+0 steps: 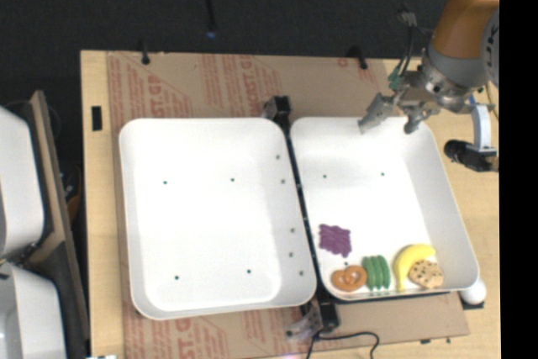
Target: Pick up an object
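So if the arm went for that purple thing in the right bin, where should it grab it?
Probably from straight above, across the middle of the purple piece. It lies flat on the right bin's floor with bare space on its left, right and far sides; the orange piece and green piece sit just nearer the camera. The gripper hangs over the bin's far edge.

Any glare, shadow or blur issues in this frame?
Camera view: the right bin floor is washed out bright; a soft shadow lies under the gripper; small toys like the purple piece look soft and low-detail; surroundings beyond the bench are dark.
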Motion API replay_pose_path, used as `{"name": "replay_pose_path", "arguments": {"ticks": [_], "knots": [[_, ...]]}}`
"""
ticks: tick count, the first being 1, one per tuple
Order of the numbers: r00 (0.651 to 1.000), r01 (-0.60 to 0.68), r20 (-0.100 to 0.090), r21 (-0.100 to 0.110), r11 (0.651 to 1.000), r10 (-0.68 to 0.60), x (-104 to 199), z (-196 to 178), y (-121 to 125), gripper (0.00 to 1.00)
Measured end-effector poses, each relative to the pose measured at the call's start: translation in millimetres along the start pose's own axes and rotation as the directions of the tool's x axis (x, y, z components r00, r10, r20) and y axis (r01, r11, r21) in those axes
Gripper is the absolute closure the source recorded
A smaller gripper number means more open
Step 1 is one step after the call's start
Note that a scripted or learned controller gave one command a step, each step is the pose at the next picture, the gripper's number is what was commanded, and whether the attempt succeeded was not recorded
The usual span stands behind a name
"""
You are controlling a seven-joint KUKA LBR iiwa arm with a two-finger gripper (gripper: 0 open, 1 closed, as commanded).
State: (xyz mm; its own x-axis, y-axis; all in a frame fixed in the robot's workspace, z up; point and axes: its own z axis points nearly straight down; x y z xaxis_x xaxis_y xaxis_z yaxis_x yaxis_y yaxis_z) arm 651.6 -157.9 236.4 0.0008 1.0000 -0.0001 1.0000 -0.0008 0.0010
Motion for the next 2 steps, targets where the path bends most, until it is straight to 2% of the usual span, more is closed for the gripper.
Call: {"name": "replay_pose_path", "arguments": {"ticks": [1,2], "knots": [[1.000,0.000,0.000,0.004,1.000,0.000,2.1,43.5,-5.7,0.00],[1.000,0.000,0.000,0.006,1.000,0.000,0.0,106.2,-5.4,0.00]]}}
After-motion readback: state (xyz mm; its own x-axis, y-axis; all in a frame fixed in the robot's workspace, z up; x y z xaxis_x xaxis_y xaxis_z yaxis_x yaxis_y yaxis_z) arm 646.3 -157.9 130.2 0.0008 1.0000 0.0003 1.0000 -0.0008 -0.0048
